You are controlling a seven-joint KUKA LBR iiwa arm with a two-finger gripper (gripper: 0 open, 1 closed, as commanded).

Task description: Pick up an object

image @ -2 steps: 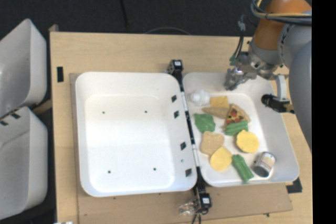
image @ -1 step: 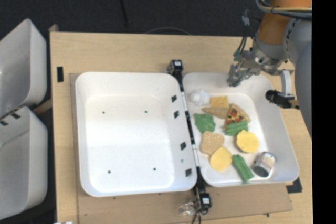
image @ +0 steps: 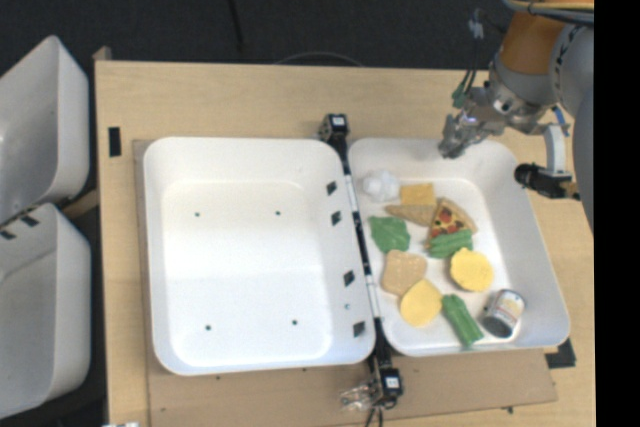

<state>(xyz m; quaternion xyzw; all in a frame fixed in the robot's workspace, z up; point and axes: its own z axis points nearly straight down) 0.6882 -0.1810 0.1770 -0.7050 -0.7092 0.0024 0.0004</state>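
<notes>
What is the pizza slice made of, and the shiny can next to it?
The pizza slice looks like moulded toy plastic: flat painted colours, matte, no real crumbs. The can looks like metal, as its silvery side glints, though shiny plastic is possible. Both lie in the right bin.

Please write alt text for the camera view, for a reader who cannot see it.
The end effector of a grey and orange arm hangs over the far edge of the right bin, which holds toy food and a small metal can. The left bin lies beside it.
</notes>
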